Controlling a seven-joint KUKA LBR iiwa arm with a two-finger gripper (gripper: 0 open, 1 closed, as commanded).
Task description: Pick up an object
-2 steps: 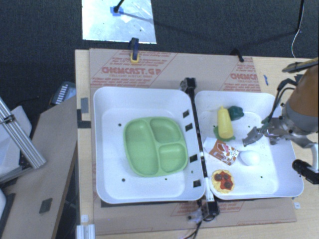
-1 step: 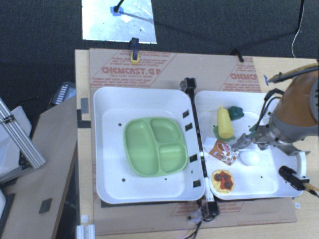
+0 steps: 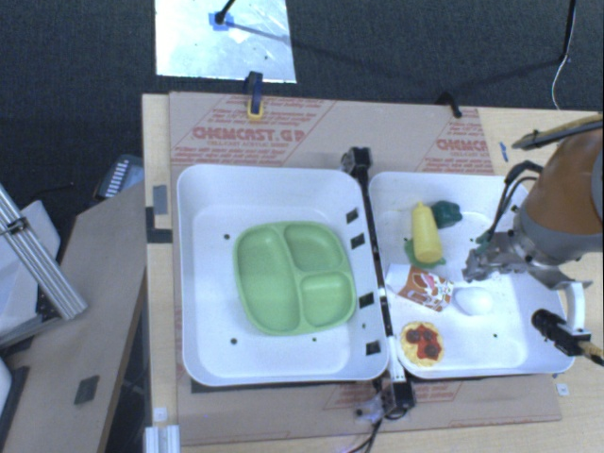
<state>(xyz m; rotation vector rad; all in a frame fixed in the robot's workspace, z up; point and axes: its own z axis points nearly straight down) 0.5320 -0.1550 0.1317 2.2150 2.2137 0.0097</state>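
Two shallow white bins sit side by side on a pale wooden bench (image 3: 311, 125) covered by a brown sheet printed with red lettering. The left bin (image 3: 203, 206) holds a green divided plate (image 3: 294, 276) with three compartments, lying flat near its middle. The right bin (image 3: 510, 347) holds the loose things: a yellow corn cob (image 3: 426, 233) with a dark green leafy piece (image 3: 445, 212) touching its upper end, a pizza slice toy (image 3: 427, 289) just below the cob, a white egg (image 3: 474, 300) just right of the slice, and a small round pizza (image 3: 422, 343) at the bin's lower left corner.

The arm (image 3: 566, 201), grey with an orange band, reaches in from the right over the right bin. Its gripper (image 3: 479, 267) hangs just above the egg, beside the slice; whether its fingers stand apart or together cannot be told from this slant, and nothing is seen between them.

Dark carpet (image 3: 75, 45) surrounds the bench. Behind it lies a shiny square metal plate (image 3: 225, 26), and a yellow clamp (image 3: 255, 97) grips the bench's far edge. An aluminium rail (image 3: 33, 253) leans at the left.
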